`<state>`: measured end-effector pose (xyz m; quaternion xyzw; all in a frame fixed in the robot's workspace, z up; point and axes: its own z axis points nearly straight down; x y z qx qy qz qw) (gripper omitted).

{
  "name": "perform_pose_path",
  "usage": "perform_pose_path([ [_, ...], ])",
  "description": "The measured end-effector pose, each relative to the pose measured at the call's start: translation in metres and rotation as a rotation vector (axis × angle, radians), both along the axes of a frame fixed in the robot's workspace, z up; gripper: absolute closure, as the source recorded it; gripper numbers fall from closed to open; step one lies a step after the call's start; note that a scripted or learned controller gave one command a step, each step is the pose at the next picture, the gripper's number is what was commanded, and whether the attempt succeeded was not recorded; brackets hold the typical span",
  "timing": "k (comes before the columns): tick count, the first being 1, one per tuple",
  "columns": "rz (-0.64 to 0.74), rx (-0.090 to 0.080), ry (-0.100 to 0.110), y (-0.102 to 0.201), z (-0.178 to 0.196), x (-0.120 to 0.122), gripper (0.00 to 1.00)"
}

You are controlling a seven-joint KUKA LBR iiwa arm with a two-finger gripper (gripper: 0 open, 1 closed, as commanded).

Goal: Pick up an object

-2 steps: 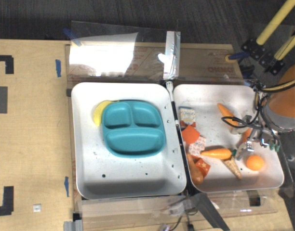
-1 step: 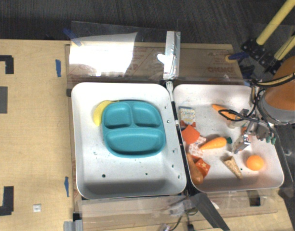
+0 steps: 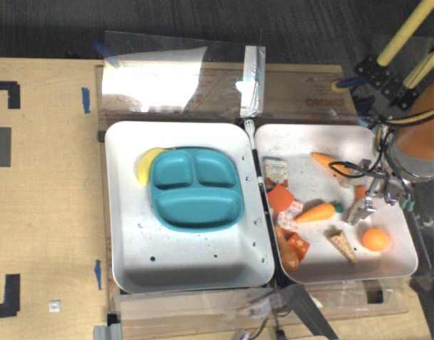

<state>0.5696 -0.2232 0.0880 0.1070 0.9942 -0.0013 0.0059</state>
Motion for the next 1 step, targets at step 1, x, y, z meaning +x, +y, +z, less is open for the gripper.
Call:
perform_pose_path([
  [1, 0.017, 0.001, -0.001, 0.0289, 0.0001, 0.019, 0.0],
])
